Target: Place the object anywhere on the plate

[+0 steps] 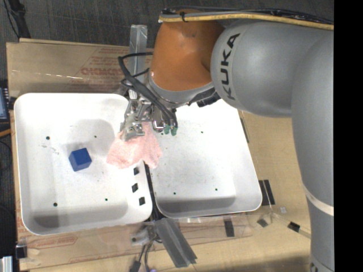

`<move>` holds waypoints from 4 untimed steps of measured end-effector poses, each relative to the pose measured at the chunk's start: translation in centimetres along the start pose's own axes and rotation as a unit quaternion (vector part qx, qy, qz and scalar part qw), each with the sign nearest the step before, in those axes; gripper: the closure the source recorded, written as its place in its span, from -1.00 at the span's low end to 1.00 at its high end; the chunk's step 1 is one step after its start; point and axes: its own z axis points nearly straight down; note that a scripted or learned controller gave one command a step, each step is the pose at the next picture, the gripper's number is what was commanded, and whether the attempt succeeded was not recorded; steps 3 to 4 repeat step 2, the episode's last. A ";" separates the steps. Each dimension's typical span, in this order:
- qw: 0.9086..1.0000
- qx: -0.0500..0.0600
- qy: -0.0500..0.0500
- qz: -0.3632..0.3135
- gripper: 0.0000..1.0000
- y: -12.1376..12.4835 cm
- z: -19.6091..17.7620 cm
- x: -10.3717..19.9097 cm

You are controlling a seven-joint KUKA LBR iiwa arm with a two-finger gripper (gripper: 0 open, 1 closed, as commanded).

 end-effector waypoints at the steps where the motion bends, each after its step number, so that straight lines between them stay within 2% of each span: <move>1: 1.000 0.000 0.000 -0.001 1.00 4.6 -0.3 2.5; 2: 1.000 0.000 -0.001 -0.001 -1.00 4.6 -0.3 2.5; 4: 1.000 0.000 -0.001 -0.001 -1.00 4.6 -0.3 2.5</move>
